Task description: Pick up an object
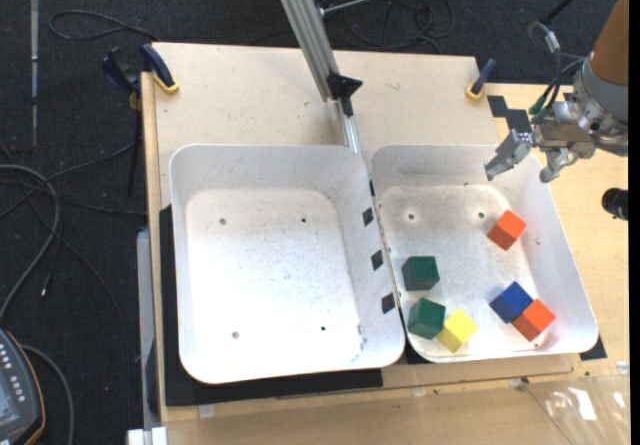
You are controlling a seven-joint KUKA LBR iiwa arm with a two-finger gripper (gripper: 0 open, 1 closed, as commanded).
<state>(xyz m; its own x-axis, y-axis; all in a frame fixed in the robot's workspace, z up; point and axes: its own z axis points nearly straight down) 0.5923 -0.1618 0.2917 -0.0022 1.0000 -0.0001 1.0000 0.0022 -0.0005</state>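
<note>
While our pincer (527, 159) hangs above the far right corner of the right bin (572, 273), its two fingers stand apart with nothing between them, so we judge the pick barely begun: no object is gripped or lifted. Six small cubes lie on that bin's floor. An orange cube (507, 230) sits nearest the pincer, below it and apart from it. Toward the bin's middle rests a dark green cube (421, 272); nearer the front edge a second green cube (427, 317) touches a yellow cube (459, 329). At the front right a blue cube (512, 300) sits against another orange cube (537, 318). The left bin (190, 233) sits beside it on the bench (260, 98). What remains, as we judge it, is choosing a cube, descending, closing and lifting.
</note>
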